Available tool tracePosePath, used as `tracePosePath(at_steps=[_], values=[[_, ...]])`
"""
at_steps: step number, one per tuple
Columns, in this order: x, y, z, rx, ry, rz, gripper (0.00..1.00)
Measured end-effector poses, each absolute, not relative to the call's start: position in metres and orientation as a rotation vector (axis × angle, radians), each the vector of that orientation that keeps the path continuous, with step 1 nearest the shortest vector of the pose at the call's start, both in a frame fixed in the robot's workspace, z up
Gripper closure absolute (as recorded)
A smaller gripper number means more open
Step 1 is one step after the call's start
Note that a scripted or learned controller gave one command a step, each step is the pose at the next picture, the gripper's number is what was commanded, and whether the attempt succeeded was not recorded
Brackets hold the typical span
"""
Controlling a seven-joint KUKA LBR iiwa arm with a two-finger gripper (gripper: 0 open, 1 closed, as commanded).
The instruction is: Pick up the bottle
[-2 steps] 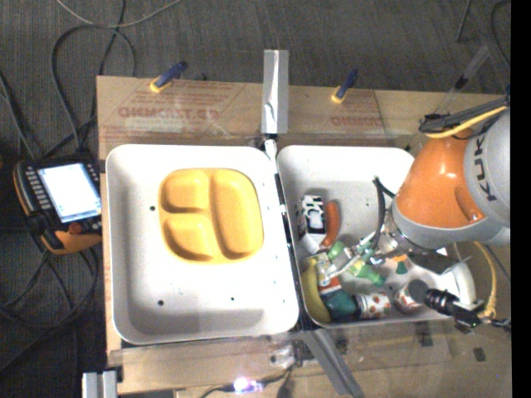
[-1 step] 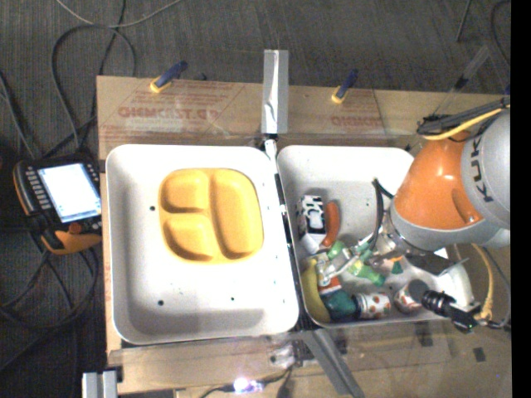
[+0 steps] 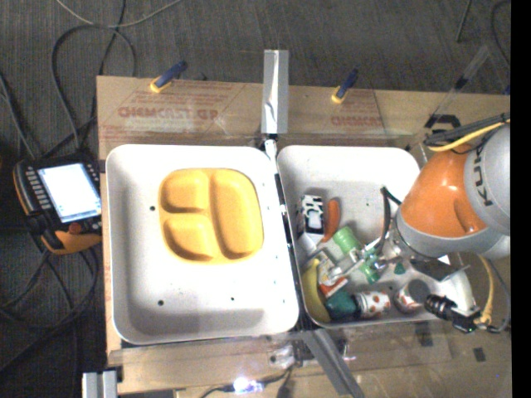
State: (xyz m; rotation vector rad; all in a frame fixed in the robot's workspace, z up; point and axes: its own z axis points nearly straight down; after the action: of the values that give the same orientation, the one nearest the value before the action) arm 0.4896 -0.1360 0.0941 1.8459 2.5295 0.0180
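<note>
**A:** Where's the arm (image 3: 452, 197) right now?

**B:** It reaches in from the right, its orange band over the right bin (image 3: 357, 160), and the wrist is low over the clutter at that bin's near side. The claw (image 3: 365, 264) sits among the objects there, but how far it is open I cannot tell (the small metal parts blur into the things around them), nor whether it has hold of anything.

**A:** And the bottle?

**B:** The green bottle (image 3: 342, 243) lies tilted in the right bin, near its middle, just left of the claw. Whether they touch, I cannot tell.

**A:** What's around it?

**B:** A small white-and-black item (image 3: 312, 214) and an orange carrot-like piece (image 3: 332, 214) lie just behind it. In front of it are a yellow banana-shaped thing (image 3: 309, 284) against the bin's left wall, a dark green object (image 3: 342, 307), and a red-and-white spotted one (image 3: 375, 303).

**A:** The other bin?

**B:** The left bin (image 3: 133, 222) holds a yellow divided tray (image 3: 211, 214), lying flat near its middle. Both bins rest on the worktop (image 3: 191, 110).
</note>
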Motion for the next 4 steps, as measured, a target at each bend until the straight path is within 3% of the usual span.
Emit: tracePosePath(at_steps=[1, 2, 3, 4], values=[[0.486, -0.202, 0.103, 1.947, 2.471, 0.008, 0.0], [0.485, -0.201, 0.11, 1.948, 2.472, 0.006, 1.0], [0.504, -0.219, 0.109, 1.934, 2.479, 0.0, 1.0], [0.596, -0.221, 0.09, 1.644, 2.665, 0.004, 1.0]])
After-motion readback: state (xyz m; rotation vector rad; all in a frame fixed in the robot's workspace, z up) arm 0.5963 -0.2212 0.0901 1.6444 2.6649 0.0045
